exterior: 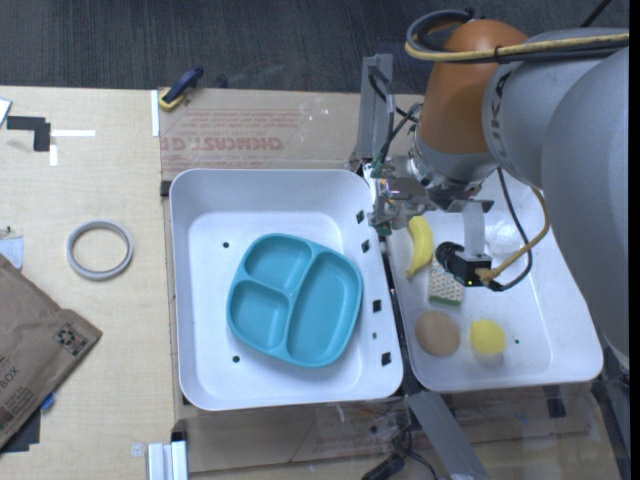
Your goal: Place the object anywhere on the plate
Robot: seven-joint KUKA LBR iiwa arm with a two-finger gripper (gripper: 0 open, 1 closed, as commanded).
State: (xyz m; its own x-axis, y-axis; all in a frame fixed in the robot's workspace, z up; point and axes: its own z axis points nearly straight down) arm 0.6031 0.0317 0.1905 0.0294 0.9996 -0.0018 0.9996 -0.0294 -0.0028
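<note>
Gripper: I see the gripper [400, 205] hanging over the inner edge of the right bin [570, 298], by the wall between the two bins; I cannot tell its state from here.

Object: my guess is the banana [420, 245], lying in the right bin just below the gripper — not visibly between anything, so I count it as not held.

Risk, grasp: so close to the bin wall, a descent could catch the rim or nudge the banana away instead of taking it.

Risk, neighbours: the sponge [444, 286] touches the banana's lower end and could get dragged along.

Right bin: banana, sponge, a brown round fruit [437, 334], a lemon [487, 338].

Left bin [200, 268]: the blue plate [296, 299] with three compartments, nothing on it — task not yet done.
</note>
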